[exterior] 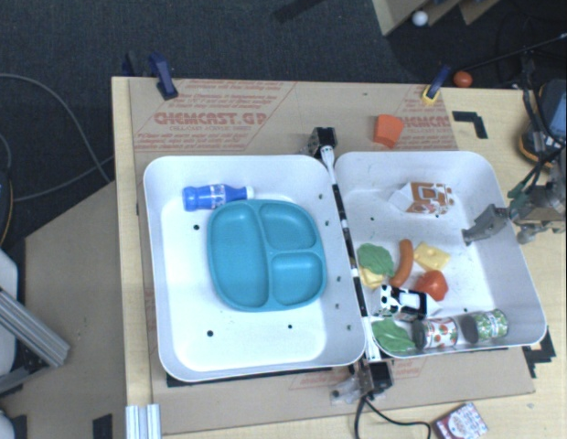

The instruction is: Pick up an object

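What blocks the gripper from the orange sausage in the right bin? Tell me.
Nothing visible does. The gripper sits near the right bin's right edge, with bare bin floor between it and the orange sausage. A yellow piece lies right beside the sausage.

The arm is cut off by the right edge — only its grey end section over the right bin is visible. Finger state cannot be determined. The small packet on the table is clipped by the bottom edge — print illegible.
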Tool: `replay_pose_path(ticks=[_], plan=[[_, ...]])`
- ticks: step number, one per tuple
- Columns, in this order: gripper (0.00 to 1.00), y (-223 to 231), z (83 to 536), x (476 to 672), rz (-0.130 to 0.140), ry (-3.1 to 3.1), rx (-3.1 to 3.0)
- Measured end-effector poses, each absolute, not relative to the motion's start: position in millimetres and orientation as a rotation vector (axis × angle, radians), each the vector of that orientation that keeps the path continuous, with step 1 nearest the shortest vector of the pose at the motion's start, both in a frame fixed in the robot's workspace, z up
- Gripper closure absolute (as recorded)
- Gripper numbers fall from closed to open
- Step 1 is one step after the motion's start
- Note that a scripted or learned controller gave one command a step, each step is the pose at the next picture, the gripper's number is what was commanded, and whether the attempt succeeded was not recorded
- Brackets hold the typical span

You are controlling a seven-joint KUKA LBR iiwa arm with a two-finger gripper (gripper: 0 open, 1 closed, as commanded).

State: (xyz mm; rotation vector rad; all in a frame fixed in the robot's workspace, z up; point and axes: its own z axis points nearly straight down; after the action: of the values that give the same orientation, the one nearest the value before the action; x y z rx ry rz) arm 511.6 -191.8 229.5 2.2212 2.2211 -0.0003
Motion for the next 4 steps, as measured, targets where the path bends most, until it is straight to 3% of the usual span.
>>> replay_pose_path(ticks=[1,2,3,4], plan=[[0.0,-133.2,95.0,533.2,0.007,2.22,2.216],[1.0,-134.9,106.3,534.5,0.009,2.212,2.213],[0.0,-134.8,106.1,534.4,0.009,2.213,2.213],[1.0,-134.6,116.0,534.8,0.01,2.212,2.212]])
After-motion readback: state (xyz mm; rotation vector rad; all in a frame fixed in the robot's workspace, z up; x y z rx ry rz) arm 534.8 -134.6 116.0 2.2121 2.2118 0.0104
